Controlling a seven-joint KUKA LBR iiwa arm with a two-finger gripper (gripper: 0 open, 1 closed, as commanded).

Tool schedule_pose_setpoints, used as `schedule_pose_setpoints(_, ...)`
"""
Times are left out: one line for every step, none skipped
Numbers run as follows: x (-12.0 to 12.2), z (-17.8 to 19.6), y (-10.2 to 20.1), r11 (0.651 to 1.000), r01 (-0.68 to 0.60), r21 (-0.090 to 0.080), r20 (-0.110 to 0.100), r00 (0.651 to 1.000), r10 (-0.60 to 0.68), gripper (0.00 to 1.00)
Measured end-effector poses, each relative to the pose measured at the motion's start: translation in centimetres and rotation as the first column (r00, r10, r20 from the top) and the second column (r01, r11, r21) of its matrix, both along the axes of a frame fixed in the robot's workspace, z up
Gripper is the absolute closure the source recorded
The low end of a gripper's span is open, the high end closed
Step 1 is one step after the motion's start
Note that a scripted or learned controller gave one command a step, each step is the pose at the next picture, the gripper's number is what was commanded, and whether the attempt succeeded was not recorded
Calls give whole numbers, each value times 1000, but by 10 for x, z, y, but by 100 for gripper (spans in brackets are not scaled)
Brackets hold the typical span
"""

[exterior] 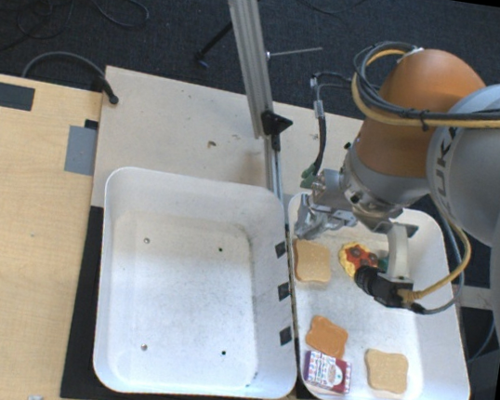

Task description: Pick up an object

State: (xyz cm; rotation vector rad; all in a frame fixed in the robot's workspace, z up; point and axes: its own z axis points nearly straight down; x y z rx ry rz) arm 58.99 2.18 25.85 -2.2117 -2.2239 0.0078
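toast slice (312, 263) lies just below the hand (314, 225).

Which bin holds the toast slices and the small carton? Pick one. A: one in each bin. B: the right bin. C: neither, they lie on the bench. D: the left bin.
B: the toast slices and the small carton all lie in the right bin, under the arm, beside the left bin.
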Motion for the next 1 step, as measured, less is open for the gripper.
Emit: schedule_pose_setpoints(19, -7, 51, 1000, 1, -1, 0, 1000, -1, 100)
